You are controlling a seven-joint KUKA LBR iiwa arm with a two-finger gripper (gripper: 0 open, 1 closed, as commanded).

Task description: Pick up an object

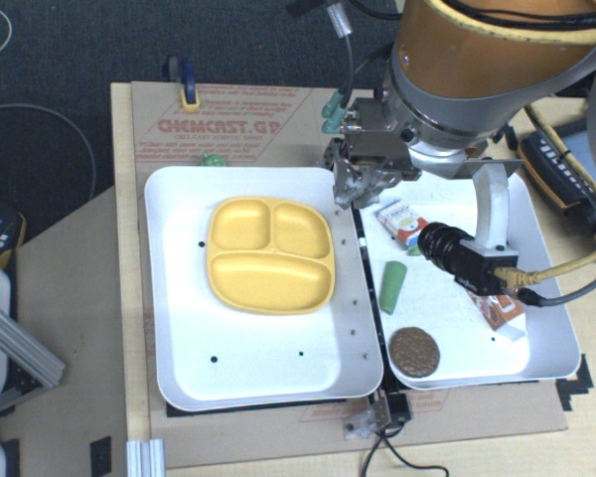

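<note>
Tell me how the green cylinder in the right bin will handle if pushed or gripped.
The green cylinder lies on its side, so it will probably roll if nudged sideways. It looks small and light, and its smooth surface may slip.

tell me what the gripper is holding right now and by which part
Cannot be told. The gripper sits at the top of the seam between the two bins, near the packet, and nothing can be made out in its grasp.

The grey arm reaches in from the right, its gripper pointing down.
</note>
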